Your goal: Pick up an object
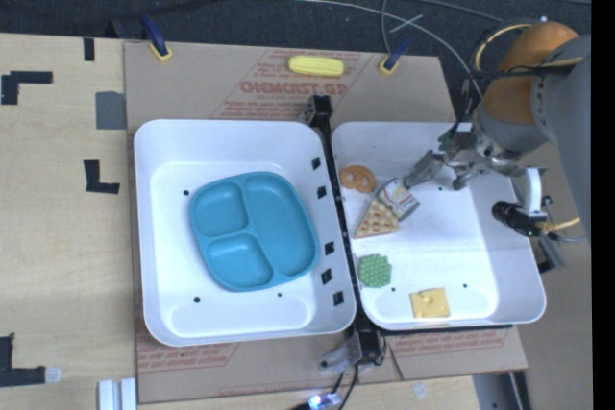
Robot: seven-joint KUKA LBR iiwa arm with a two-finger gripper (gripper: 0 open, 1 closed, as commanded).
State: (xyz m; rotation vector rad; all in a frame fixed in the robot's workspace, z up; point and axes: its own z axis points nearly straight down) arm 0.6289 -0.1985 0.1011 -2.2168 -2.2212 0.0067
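Nearest in the right bin (519, 302) lies a yellow cheese square (430, 303), flat on the floor close to the near wall. Just beyond it and to its left sits a green bumpy ball (374, 270), close to the divider between the bins. Farther in comes a waffle wedge (377, 222), its point aimed toward the far side, and touching its far right edge a small silver packet (397, 199), tilted, with its long axis running from near right to far left. Left of the packet, a little farther off, is a round brown cookie (356, 177).

The claw (423, 174) hangs low over the far half of this bin, reaching in from the right and pointing left and slightly near. Whether its fingers are apart or together I cannot tell; they blur against the white floor. Nothing is visibly between them.

The packet is the closest thing to the claw, lying just beside its tip on the near left. A short push in that direction, I judge, would bring the claw over it, roughly across its long axis.

The left bin (159, 206) holds a blue divided plate (254, 230). On the worktop (58, 206) beyond the bins lies a yellow corn cob (315, 65).
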